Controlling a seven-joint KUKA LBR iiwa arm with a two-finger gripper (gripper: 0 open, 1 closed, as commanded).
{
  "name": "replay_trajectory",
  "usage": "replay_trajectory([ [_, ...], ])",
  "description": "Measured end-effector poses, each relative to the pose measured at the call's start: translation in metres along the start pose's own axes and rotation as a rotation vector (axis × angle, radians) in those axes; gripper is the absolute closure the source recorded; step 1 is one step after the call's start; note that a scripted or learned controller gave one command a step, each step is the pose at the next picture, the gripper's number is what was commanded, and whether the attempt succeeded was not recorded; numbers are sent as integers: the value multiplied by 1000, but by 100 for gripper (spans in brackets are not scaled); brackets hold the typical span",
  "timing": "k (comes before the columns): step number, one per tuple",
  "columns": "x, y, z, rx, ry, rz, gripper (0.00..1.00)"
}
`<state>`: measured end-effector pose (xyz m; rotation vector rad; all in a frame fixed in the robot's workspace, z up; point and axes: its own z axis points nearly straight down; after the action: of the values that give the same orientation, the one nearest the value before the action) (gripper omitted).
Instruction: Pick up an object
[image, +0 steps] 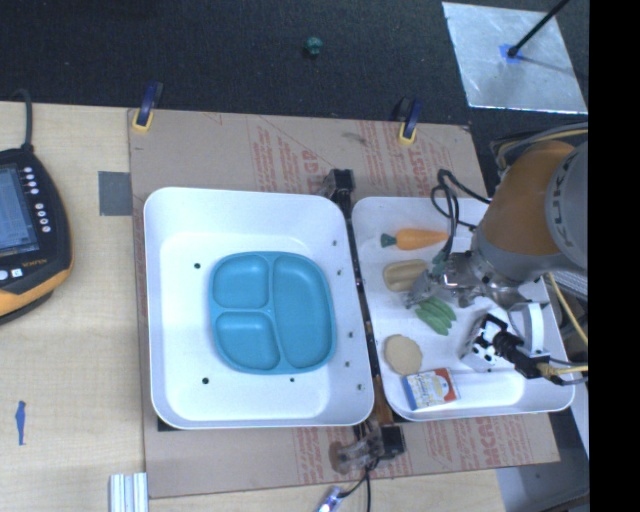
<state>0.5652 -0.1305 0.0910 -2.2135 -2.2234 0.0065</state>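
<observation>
In the right bin (470, 405) lie an orange carrot (420, 239), a tan oblong piece (404, 274), a green pea pod (436, 315), a round tan cookie (403, 352) and a small red, white and blue packet (432, 388). My gripper (432, 289) reaches in from the right and hangs low over the bin's middle, just above the green pea pod and beside the tan oblong piece. Nothing is visibly held between its fingers.
The left bin (180, 230) holds a blue divided plate (271, 311). A teach pendant (28, 232) lies on the bench at far left. Clamps (146, 106) pin the cardboard sheet under the bins at the back.
</observation>
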Motion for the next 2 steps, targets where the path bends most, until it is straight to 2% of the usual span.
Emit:
replay_trajectory([
  [1, -2, 0, -11, 0, -2, -1, 100],
  [2, -2, 0, -11, 0, -2, -1, 0],
])
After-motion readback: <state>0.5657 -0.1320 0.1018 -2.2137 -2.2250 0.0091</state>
